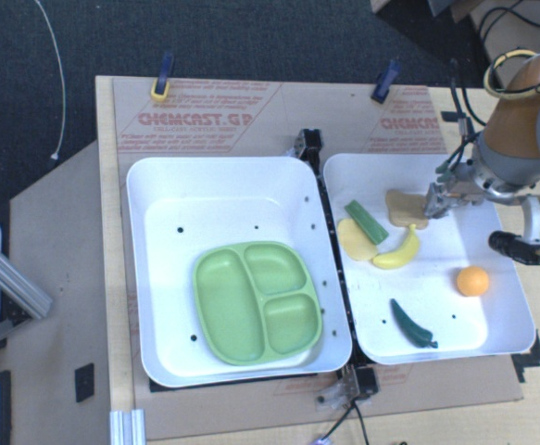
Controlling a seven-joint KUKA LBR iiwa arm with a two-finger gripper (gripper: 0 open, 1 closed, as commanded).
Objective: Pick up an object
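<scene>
The right white bin (510, 336) holds six items: tan flat piece (401, 207), green stick (366, 222), pale yellow lump (351, 238), yellow banana (397, 251), orange ball (472, 281), dark green pepper (411, 324). The gripper (433, 201) touches the tan piece; its opening cannot be told. Left of that bin, one green divided plate (256, 299).

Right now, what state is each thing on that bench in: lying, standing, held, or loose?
Green divided tray: lying flat in the left bin.
Banana: lying loose in the right bin.
Green stick: lying tilted across a pale yellow piece.
Tan piece: lying flat, with the gripper at its edge.
Orange ball: resting apart from the others.
Dark green pepper: lying loose.
</scene>
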